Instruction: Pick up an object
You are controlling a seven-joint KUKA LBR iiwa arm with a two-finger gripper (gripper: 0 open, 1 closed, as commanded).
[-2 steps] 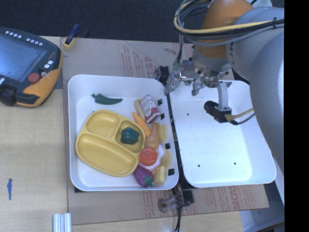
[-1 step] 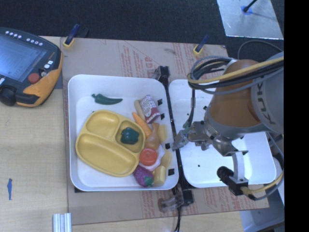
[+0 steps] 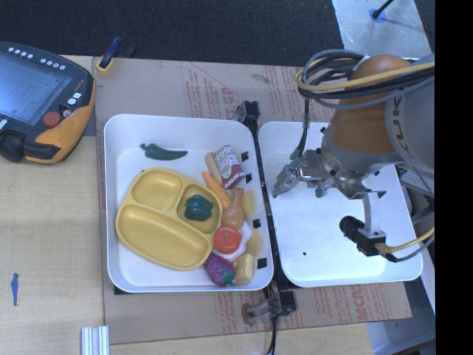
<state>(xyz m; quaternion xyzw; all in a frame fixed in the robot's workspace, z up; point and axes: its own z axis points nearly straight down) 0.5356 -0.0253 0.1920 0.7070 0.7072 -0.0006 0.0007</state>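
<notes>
Spread apart at the fingers, with nothing held between them. Poised over the bare floor of the right bin, near its inner wall. Tips directed toward the neighbouring left bin.

Nearest to the fingers, just across the two adjoining walls: a striped packet, an orange carrot, a red tomato and a purple grape cluster, packed close and touching. Farther from the fingers: a yellow divided tray carrying a dark green vegetable, and a green chilli lying alone, well apart from the rest.

Step in hand, as judged: approach, grasp not yet made. Next move: carry across into the left bin, centre over one object, descend, then close. Prefer the chilli for clear space around it; expect crowding and slipped grips among the packed pieces.
</notes>
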